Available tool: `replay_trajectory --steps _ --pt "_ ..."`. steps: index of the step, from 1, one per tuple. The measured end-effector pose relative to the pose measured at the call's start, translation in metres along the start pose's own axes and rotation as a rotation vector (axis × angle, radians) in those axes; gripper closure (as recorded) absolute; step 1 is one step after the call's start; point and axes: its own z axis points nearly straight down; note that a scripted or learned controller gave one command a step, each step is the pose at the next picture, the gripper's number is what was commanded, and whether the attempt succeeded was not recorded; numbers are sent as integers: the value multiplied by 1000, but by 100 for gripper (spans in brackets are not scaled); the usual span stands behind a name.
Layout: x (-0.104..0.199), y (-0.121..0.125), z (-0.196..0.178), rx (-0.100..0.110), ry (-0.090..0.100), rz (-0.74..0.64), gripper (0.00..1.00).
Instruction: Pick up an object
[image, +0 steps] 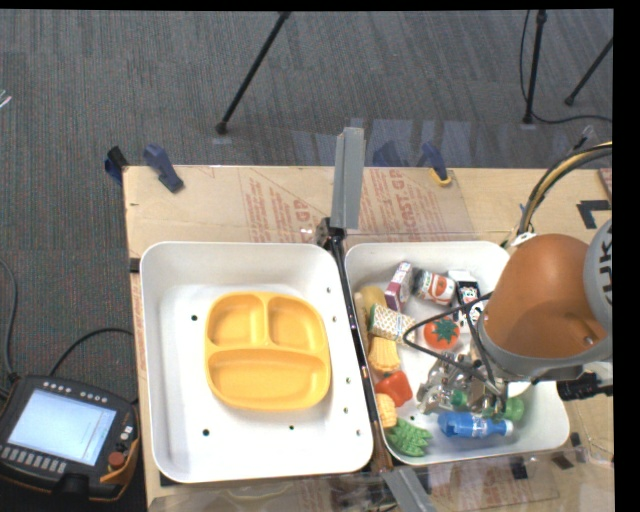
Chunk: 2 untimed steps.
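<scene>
Two white bins sit side by side on the bench; the left bin (165, 300) carries a yellow tray (268, 350), and the right bin (545, 425) holds the pile of small items. The claw (458, 385) hangs low in the right bin, over its front half, under the orange wrist band (540, 300).

Key relation — the blue bottle (476, 427) lies just in front of the claw, toward the bin's near rim, with its long axis running left-right across the view. The tomato (441, 334) sits just behind the claw, toward the far wall. The bottle looks the nearer candidate, though this is a judgement only.

Claw state: cannot be told. The metal parts blur together, and nothing is visibly gripped.

Hidden — the wrist covers the bin's right half; a green item (513, 408) shows only at its edge.
</scene>
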Motion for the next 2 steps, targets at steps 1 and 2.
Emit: replay_trajectory --steps 1,2 --pt "6 21 -93 -3 -9 179 100" --pt "7 21 -90 -1 -4 179 0"
